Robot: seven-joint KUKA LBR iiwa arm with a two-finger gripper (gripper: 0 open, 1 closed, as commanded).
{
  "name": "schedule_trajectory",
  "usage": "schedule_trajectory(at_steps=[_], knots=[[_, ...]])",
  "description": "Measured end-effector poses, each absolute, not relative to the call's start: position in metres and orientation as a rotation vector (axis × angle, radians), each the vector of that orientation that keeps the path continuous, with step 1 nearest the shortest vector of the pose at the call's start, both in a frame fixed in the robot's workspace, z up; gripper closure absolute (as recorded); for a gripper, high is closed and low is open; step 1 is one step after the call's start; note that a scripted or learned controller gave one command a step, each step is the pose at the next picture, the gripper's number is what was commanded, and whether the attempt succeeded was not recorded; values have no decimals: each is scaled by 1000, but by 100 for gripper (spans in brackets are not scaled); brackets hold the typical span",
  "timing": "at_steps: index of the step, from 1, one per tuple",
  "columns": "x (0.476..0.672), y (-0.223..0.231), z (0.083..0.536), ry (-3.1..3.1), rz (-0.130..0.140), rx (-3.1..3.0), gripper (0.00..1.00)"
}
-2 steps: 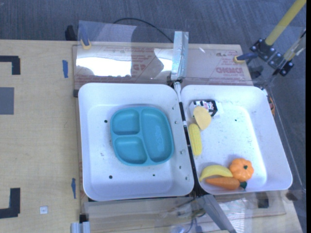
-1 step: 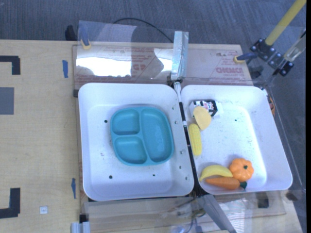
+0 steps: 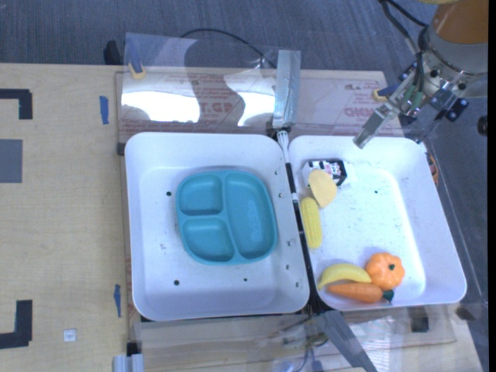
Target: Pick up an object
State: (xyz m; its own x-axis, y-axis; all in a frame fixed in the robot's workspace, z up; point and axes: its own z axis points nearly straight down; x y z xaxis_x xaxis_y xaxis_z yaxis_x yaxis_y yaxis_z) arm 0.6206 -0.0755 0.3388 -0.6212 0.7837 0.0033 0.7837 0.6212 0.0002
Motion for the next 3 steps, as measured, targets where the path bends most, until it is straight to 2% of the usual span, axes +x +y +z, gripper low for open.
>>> schedule_trajectory(at_steps=[1, 2, 3], knots=[[646, -43, 191, -2794, 6, -1414, 0], [596, -114, 96, -2688, 7, -1613, 0], [664, -140, 85, -2635, 11, -1677, 0]])
